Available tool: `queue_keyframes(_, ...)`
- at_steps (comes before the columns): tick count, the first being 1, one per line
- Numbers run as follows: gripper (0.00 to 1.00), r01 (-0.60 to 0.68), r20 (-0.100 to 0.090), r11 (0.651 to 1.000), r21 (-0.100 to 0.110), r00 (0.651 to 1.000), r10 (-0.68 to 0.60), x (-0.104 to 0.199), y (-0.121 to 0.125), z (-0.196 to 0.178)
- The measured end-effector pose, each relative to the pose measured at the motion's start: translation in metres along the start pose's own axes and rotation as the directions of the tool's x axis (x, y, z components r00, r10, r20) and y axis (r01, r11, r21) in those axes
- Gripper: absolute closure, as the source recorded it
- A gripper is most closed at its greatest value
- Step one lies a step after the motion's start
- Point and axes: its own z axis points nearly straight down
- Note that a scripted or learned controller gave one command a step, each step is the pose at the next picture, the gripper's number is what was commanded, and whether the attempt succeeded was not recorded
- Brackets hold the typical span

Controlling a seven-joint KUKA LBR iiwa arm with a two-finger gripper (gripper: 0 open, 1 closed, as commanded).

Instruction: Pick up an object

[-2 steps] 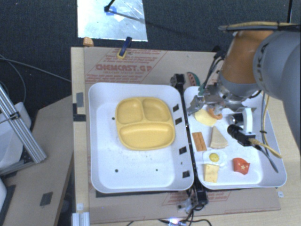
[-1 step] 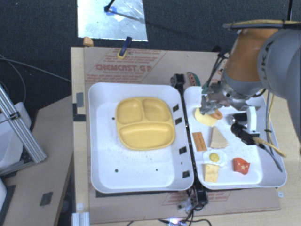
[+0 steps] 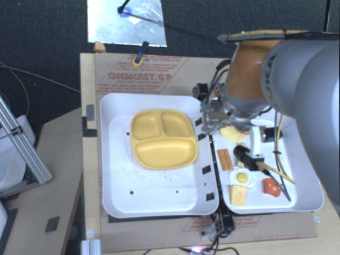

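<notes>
The right bin (image 3: 311, 195) holds several toy foods. A brown cracker-like bar (image 3: 224, 159) lies near the divider, with a fried egg (image 3: 241, 178) and a yellow cheese wedge (image 3: 239, 195) in front of it. A red piece (image 3: 271, 187) sits at the front right, and a pale yellow slice (image 3: 232, 134) and a white piece (image 3: 256, 141) lie just under the wrist. My gripper (image 3: 209, 121) hangs low over the far left of the right bin, close to the divider, beside the pale slice. The wrist hides its tips.
The left bin (image 3: 114, 195) holds a yellow divided plate (image 3: 162, 139) in its middle. My bulky grey arm with its orange band (image 3: 249, 73) covers the right bin's far right. Cardboard (image 3: 138, 76) lies under both bins; a foil sheet (image 3: 127, 15) lies beyond.
</notes>
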Motion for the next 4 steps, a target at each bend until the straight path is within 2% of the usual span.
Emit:
queue_keyframes(1, 1.00, 0.002, -0.001, 1.000, 0.000, 1.000, -0.002, 0.075, -0.017, 0.000)
queue_keyframes(2, 1.00, 0.000, -0.005, 1.000, -0.019, 1.000, 0.000, 0.103, -0.044, -0.173)
queue_keyframes(3, 0.00, -0.005, 0.002, 1.000, -0.003, 1.000, 0.005, 0.100, -0.045, -0.163)
queue_keyframes(4, 1.00, 0.001, 0.001, 1.000, -0.006, 1.000, -0.001, 0.100, -0.044, -0.174)
